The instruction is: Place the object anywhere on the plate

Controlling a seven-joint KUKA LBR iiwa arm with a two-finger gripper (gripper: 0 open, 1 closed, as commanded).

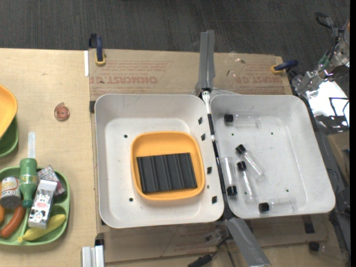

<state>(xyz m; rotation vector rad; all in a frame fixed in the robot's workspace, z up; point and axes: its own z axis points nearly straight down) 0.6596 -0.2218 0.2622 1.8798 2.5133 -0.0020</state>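
Note:
An orange square plate (167, 138) lies in the middle of the left white bin (111, 149). A dark grey ribbed slab (166, 172) rests flat on the plate and covers most of its floor. In the right white bin (297, 149) lie several clear tubes with black caps: one near the back left (242, 119), some beside the left wall (228, 177), and one at the front (276, 206).
A green tray of toy food (58, 227) with a green bottle (27, 181) sits at the far left, below an orange bowl (5, 113). A grey post (206, 60) stands behind the bins' joint. Cables and metal parts (325, 71) crowd the upper right.

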